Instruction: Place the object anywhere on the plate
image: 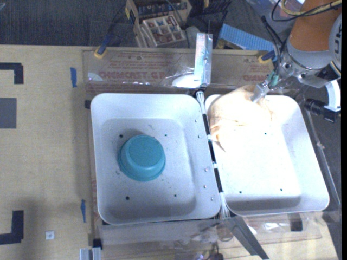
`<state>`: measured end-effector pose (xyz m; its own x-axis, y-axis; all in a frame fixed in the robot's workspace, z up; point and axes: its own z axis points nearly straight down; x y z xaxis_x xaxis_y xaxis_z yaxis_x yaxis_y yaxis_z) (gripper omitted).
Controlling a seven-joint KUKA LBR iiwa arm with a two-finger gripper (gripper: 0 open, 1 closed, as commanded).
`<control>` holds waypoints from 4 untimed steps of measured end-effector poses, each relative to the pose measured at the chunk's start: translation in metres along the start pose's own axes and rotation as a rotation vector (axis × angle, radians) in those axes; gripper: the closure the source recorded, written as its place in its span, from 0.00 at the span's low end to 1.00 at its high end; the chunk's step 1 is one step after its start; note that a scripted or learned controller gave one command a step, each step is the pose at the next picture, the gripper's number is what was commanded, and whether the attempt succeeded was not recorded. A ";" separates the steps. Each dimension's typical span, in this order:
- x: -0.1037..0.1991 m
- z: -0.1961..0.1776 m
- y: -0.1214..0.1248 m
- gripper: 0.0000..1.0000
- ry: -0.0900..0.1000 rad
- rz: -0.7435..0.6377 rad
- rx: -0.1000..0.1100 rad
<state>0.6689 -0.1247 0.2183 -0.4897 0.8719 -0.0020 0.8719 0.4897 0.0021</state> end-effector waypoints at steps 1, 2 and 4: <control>0.052 0.008 0.016 1.00 0.003 -0.396 0.001; 0.099 0.015 0.031 1.00 0.003 -0.789 -0.001; 0.189 0.018 0.069 1.00 0.003 -1.056 -0.002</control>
